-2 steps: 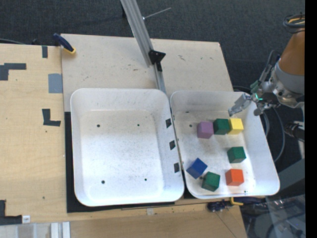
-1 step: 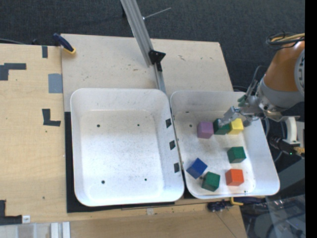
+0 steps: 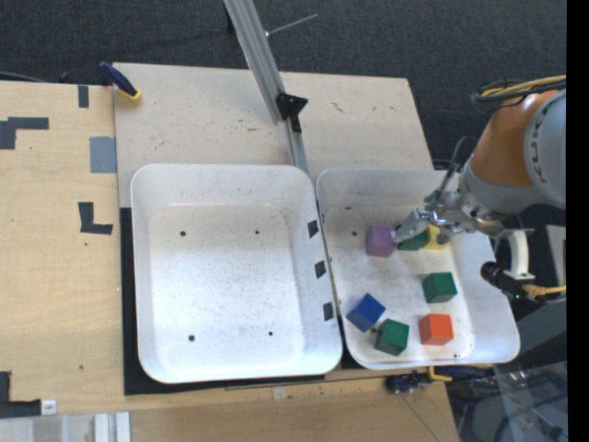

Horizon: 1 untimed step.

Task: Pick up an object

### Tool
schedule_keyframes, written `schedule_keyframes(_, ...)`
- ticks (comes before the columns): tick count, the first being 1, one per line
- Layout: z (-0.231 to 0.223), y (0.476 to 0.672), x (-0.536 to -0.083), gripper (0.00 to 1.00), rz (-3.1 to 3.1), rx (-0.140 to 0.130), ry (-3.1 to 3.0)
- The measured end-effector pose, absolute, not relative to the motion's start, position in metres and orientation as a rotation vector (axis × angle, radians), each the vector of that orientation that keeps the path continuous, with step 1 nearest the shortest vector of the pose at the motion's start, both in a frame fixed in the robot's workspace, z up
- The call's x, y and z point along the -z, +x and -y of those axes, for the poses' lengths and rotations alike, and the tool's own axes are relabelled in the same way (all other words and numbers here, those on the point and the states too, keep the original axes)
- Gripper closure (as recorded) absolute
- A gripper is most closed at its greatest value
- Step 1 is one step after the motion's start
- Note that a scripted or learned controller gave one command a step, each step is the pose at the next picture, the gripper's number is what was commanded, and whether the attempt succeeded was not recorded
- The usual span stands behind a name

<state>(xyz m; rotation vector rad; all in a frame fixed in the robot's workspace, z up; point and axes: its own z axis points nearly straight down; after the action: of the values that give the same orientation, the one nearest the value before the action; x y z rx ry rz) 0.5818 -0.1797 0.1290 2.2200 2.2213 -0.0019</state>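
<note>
Gripper (image 3: 411, 235) low in the right bin (image 3: 492, 343), beside the purple block (image 3: 378, 241) — its grip state cannot be told. No block lifted yet — the pick remains.

No readable text, labels or numbers anywhere

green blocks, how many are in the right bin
2 clear ones: one green block toward the bin's right side, another green block near the front edge between the blue block and the orange block. A greenish-yellow piece sits at the gripper, partly hidden, so possibly a third.
</note>
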Motion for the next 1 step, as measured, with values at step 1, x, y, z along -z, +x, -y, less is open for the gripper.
schedule_keyframes(1,0.1816,0.5898,-0.1209,0.0,-2.205,-0.021,2.202)
